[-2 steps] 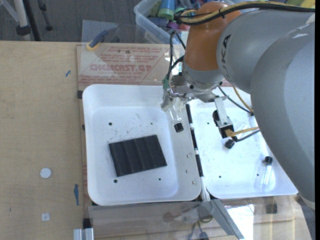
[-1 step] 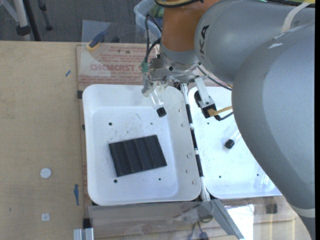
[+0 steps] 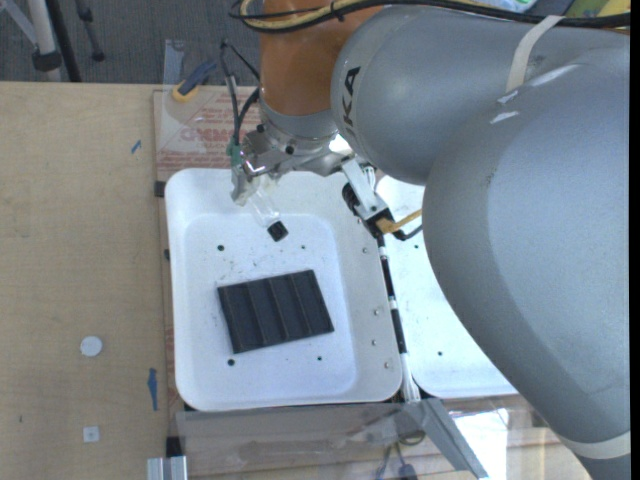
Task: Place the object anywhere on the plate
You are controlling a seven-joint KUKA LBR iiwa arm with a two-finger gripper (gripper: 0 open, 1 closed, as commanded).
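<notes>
Gripper [image 3: 262, 211] over the bin's [image 3: 200, 368] upper left; grip unclear.
Small dark object [image 3: 277, 231] just beside its tip; dark plate [image 3: 275, 311] lies below, so carrying likely comes next.

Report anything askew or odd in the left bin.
The dark ribbed plate lies rotated, its edges not square with the left bin. Dark specks dot the floor above it. The end effector hovers near the back wall.
</notes>
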